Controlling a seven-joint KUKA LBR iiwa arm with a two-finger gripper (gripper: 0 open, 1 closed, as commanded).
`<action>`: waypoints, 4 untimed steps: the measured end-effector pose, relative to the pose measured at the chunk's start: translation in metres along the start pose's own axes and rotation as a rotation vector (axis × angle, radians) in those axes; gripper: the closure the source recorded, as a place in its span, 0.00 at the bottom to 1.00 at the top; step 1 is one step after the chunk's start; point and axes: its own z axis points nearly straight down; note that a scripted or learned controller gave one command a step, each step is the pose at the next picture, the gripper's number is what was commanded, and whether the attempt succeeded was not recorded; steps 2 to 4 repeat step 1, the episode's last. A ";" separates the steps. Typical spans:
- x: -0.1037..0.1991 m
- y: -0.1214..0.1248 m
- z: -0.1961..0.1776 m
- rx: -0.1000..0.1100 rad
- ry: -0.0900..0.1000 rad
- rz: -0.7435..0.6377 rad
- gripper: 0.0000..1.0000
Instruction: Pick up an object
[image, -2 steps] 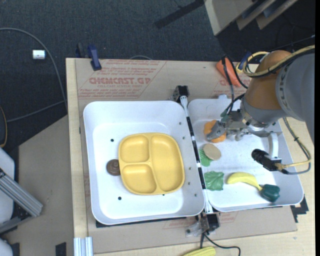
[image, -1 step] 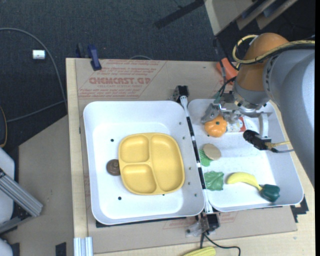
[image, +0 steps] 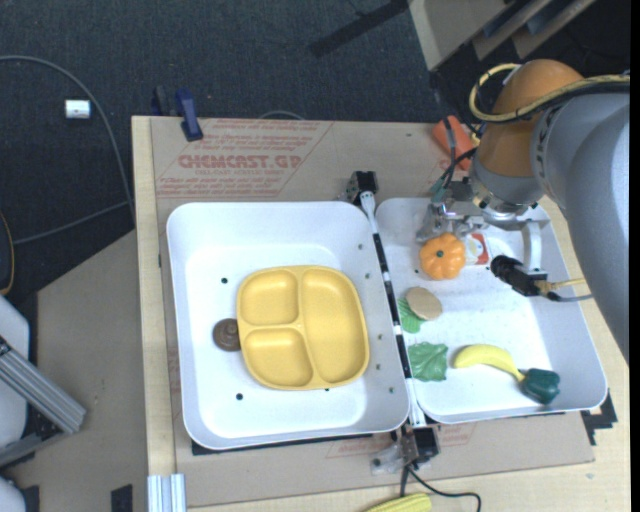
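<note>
My end effector (image: 452, 232) sits over the small round orange plastic pumpkin (image: 443, 258) at the far end of the right white bin (image: 570, 340); its opening I cannot tell.

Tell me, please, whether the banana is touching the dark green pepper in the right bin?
Touching. The camera view shows the banana's tip running straight into the dark green pepper, no white bin floor between them.

Small orange pumpkin (image: 442, 257), upright, stem up, near the far left corner of the right bin (image: 570, 345)
</note>
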 end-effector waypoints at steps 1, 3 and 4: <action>0.084 -0.028 -0.086 0.011 0.009 -0.001 1.00; 0.084 -0.028 -0.086 0.011 0.009 -0.001 1.00; 0.084 -0.028 -0.086 0.011 0.009 -0.001 1.00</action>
